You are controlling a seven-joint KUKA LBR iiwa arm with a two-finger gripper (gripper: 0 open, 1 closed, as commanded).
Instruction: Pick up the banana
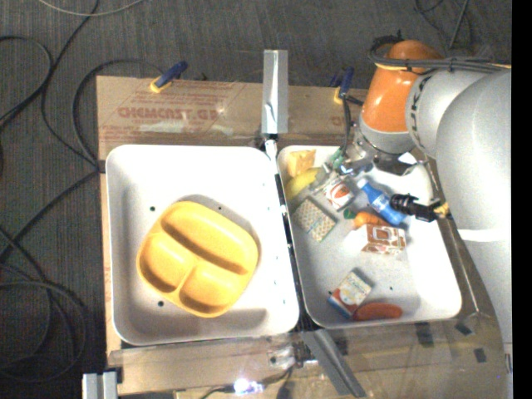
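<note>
Banana [301,183]: sat in the right bin's [432,302] upper-left corner, next to a yellow packet [301,161].
Gripper [342,166]: was right beside the banana's right end; couldn't tell its state.
Clutter: checkered packet [315,219], red sausage [379,311].
Left bin [125,223]: held a yellow divided plate [198,257].

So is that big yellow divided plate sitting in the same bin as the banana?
No, the yellow plate lies alone in the left bin, while the banana lies in the right bin among the small items.
</note>
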